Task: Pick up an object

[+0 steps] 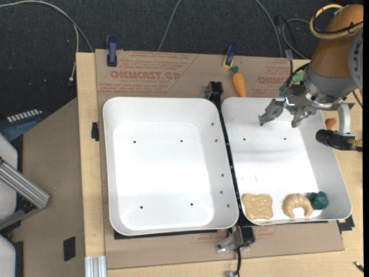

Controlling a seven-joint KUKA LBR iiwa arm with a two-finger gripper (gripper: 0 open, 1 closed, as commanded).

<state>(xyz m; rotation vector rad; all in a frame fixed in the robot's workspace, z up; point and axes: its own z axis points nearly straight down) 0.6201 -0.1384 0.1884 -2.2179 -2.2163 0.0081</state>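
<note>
right, looking down from the overhead camera, here's my gripper [285,115] hanging over the far end of the right bin [271,166], fingers spread apart with nothing between them, one finger [269,113] pointing toward the bin divide and the other nearer my wrist. my arm [337,45] comes in from the right, orange band showing above the grey wrist. down at the near edge of that same bin sit my candidates in a row: a flat tan cracker-shaped piece [257,206] closest to the divide, a pale croissant-shaped piece [298,205] just beside it, and a small dark green object [318,199] touching the croissant's right side, tucked into the corner. all three are well apart from my fingers, at the opposite end of the bin. the left bin [167,166] sits flush alongside the right one. outside the bins, a toy carrot [238,82] lies on the brown board [144,74] just beyond the right bin's far rim, near a blue clamp [229,55]; a second blue clamp [111,50] grips the board's far left corner.
</note>
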